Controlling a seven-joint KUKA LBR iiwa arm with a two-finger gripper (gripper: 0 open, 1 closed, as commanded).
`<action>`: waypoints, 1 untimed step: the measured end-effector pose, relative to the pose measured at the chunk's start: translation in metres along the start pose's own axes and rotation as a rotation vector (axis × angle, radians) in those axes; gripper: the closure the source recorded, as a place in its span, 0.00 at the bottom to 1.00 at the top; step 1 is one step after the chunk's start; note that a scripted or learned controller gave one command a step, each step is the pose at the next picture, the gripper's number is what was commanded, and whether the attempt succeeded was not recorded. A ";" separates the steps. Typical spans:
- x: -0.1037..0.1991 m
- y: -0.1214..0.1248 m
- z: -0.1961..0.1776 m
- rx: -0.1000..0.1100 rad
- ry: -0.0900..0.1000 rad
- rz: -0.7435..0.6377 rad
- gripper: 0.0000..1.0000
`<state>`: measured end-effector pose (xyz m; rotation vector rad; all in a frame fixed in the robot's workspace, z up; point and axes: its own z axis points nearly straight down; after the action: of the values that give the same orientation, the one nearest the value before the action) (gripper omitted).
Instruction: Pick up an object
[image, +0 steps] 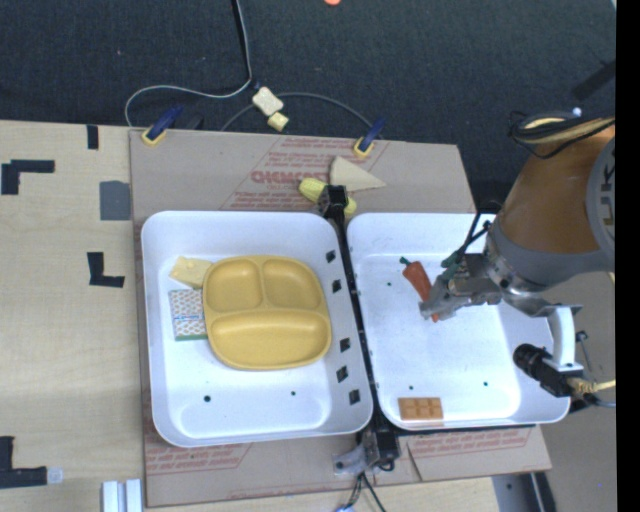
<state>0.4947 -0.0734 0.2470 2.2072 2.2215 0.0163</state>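
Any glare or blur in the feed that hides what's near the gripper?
Camera view: lighting even, no strong glare on the right bin; the gripper looks soft and casts a faint shadow, so the carrot-like piece beside it blurs into it; the brown waffle block is sharp.

Robotics lab test bench. Two shallow white bins (160, 300) side by side on cardboard sheet (290, 165) held by blue and yellow clamps (160, 125); black tape marks (100, 270) on wooden benchtop; loose cable (240, 50) over dark carpet; grey-and-orange industrial arm (550, 210) at right.
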 end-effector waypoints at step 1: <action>0.066 0.050 0.044 0.017 0.001 -0.001 1.00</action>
<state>0.5449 -0.0074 0.2034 2.2146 2.2321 -0.0009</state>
